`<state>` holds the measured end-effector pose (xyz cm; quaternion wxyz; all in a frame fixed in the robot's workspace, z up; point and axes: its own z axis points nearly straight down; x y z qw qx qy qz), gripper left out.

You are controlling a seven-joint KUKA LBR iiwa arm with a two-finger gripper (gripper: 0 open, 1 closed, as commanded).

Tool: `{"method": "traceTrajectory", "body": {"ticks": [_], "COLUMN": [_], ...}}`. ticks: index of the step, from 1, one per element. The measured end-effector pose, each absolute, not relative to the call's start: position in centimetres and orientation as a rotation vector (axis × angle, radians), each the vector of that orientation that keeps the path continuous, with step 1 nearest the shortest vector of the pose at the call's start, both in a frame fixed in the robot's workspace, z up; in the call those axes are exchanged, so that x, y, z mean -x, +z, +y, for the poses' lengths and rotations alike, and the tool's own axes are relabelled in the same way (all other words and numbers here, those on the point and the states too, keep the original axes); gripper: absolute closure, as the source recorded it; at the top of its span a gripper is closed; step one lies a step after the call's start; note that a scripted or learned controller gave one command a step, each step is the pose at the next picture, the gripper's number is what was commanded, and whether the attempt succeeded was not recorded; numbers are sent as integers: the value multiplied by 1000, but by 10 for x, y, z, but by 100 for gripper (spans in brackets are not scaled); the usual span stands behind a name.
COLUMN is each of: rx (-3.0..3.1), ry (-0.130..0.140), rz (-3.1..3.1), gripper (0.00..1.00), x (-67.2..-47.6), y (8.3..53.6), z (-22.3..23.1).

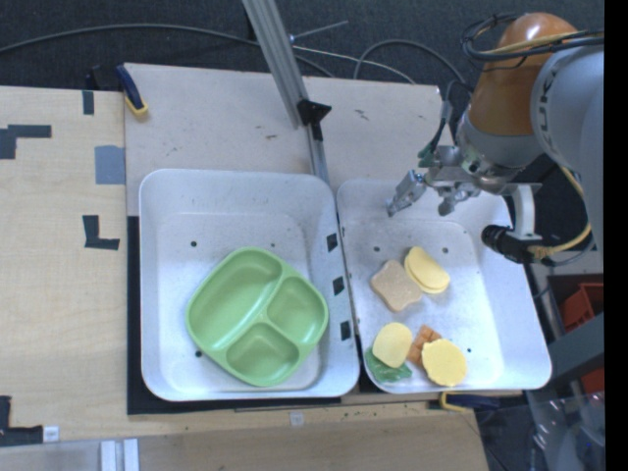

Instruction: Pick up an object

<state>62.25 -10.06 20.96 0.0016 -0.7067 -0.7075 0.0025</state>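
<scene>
I'm looking down on both bins; the arm [535, 77] comes in from the right, grey with its orange band showing, and the gripper [424, 196] hangs over the far part of the right bin [510, 302]; its two fingers stand apart with only bare white floor showing between them, so the claw is open and grips nothing.

Below it, toward the middle of that bin, lies a tan slice of toy bread [396, 286], roughly square with rounded corners; touching its right side is a pale yellow oval piece [428, 270], flat and smooth, lying at a slant.

In the near part of the same bin there's a little cluster; a yellow round piece [392, 342] on the left, a green leafy piece [386, 368] poking out just under it, an orange piece [426, 341] in between, and another yellow disc [444, 362] on the right, all pressed close together.

The left bin [167, 263] holds a light green divided plate [257, 315], three compartments, sitting toward the near right of it.
</scene>
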Motion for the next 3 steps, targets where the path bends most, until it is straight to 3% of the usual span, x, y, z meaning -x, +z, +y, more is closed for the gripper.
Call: {"method": "traceTrajectory", "body": {"ticks": [2, 3], "rx": [2220, 2216], "ry": [5, 3], "rz": [-2224, -2225], "gripper": [0, 100], "x": [-625, -625], "y": [86, 99], "z": [-93, -92]}}
